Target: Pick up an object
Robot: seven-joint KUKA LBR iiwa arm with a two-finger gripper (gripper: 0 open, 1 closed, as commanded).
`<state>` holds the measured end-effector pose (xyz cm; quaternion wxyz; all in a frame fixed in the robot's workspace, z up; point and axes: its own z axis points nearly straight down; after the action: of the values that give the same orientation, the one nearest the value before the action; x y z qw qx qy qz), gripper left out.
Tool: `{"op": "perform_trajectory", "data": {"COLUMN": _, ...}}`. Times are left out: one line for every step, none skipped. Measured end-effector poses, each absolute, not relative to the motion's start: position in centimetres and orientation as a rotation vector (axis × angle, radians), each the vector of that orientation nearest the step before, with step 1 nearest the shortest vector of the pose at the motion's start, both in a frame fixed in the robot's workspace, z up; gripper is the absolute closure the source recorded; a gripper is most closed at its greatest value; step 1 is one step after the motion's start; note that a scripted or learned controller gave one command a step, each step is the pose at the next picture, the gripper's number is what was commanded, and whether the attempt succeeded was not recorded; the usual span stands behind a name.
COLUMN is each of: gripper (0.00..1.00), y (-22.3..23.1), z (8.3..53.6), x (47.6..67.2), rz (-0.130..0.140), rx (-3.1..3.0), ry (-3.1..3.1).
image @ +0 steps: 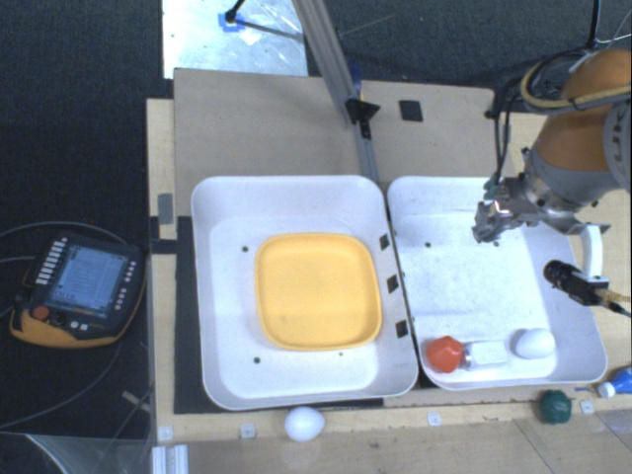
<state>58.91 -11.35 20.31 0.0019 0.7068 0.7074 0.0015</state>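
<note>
Objects: a round red-orange ball [444,354], a small clear-white oblong piece [486,354] and a white egg-shaped object [534,344] are lying along the near edge of the right white bin [434,275].
Gripper: the grey two-finger gripper [491,227] is hanging over the right bin's far half, well apart from those three things, with nothing between its fingers.
Fingers: too small and dark to tell whether they are apart or together.
Left bin: the left white bin [222,294] is holding a square yellow plastic plate [318,290].
Bench: a second white egg [304,424] is lying in front of the left bin; a dark green ball [554,406] is sitting in front of the right bin.
Floor: a handheld control pendant [77,291] is resting at the left.
</note>
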Motion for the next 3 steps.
{"op": "perform_trajectory", "data": {"gripper": 1.00, "y": -7.2, "z": 20.4, "x": 59.8, "rz": 0.002, "rx": 2.217, "ry": 2.226}}
{"op": "perform_trajectory", "data": {"gripper": 1.00, "y": -1.4, "z": 20.3, "x": 61.4, "rz": 0.003, "rx": 2.215, "ry": 2.228}}
{"op": "perform_trajectory", "data": {"gripper": 1.00, "y": 3.1, "z": 20.3, "x": 62.0, "rz": 0.002, "rx": 2.217, "ry": 2.226}}
